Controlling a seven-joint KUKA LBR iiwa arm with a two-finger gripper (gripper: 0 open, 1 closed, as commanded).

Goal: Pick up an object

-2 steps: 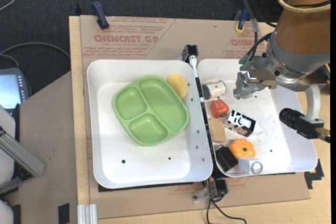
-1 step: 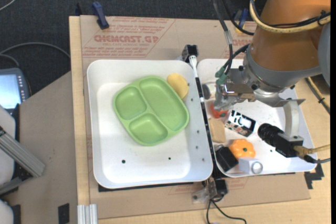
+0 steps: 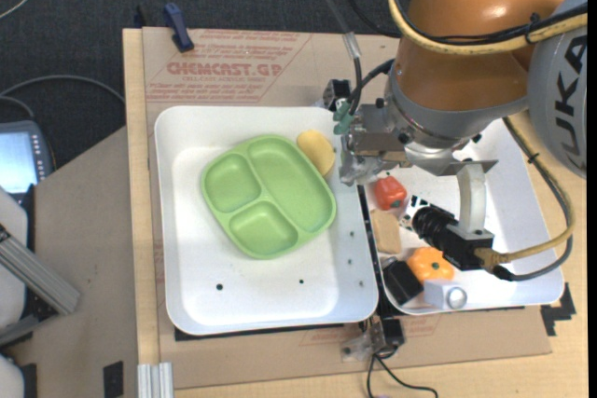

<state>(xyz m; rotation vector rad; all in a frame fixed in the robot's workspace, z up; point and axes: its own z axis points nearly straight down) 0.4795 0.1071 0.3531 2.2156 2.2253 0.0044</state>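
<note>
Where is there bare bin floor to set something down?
Left bin: the wide near strip in front of the green tray, plus its left margin. Crowded: right bin's left side, with red piece, tan block, orange piece packed by the arm.

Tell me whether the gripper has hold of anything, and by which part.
Cannot be told. The gripper hangs by the left bin's rim, between the yellow object and the red object, and the wrist hides its tip.
</note>
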